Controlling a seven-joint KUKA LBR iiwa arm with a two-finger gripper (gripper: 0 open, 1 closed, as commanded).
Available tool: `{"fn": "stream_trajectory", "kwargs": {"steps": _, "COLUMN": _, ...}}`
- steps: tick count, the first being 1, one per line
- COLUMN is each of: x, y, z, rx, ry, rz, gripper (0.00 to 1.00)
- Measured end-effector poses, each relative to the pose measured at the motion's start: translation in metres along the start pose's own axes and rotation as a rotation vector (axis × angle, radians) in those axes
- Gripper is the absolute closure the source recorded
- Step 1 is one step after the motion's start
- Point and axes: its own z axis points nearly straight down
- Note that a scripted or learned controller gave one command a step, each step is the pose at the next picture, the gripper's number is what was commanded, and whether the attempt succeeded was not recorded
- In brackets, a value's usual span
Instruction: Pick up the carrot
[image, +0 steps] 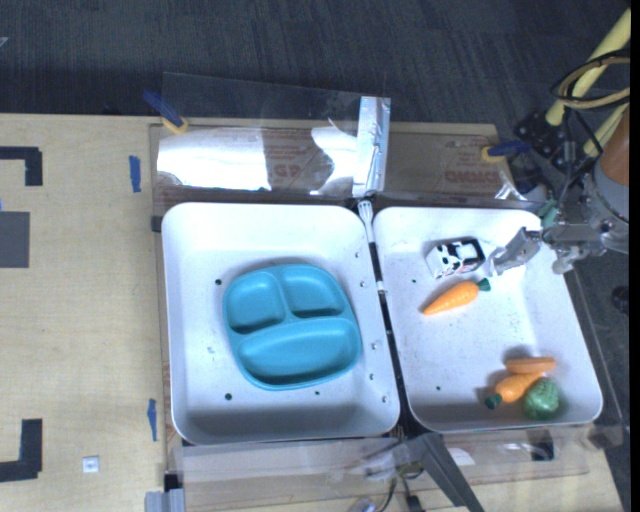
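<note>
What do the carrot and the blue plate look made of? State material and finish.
Carrot: probably moulded plastic, a toy; even orange, smooth, slight sheen, small green stub at one end. Blue plate: likely hard plastic; uniform turquoise, glossy highlights, moulded dividers forming three sections.

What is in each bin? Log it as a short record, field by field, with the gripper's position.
left bin: blue divided plate, centred
right bin: black-and-white cow toy, carrot, second smaller carrot, green vegetable, orange piece
carrot: lying flat just below the cow toy, green end pointing right
far-corner cluster: second carrot, green vegetable and orange piece bunched together at the bin's lower right
gripper: over the right bin's upper right, beside the cow toy, above the carrot's green end
carrot status: not gripped
</note>
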Motion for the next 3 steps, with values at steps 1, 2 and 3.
{"fn": "stream_trajectory", "kwargs": {"steps": 1, "x": 0.020, "y": 0.030, "z": 0.091, "rx": 0.007, "ry": 0.001, "rz": -0.032, "gripper": 0.00}}
{"fn": "stream_trajectory", "kwargs": {"steps": 2, "x": 0.044, "y": 0.018, "z": 0.164, "rx": -0.007, "ry": -0.002, "rz": 0.064, "gripper": 0.00}}
{"fn": "stream_trajectory", "kwargs": {"steps": 3, "x": 0.044, "y": 0.019, "z": 0.153, "rx": -0.012, "ry": -0.002, "rz": 0.067, "gripper": 1.00}}
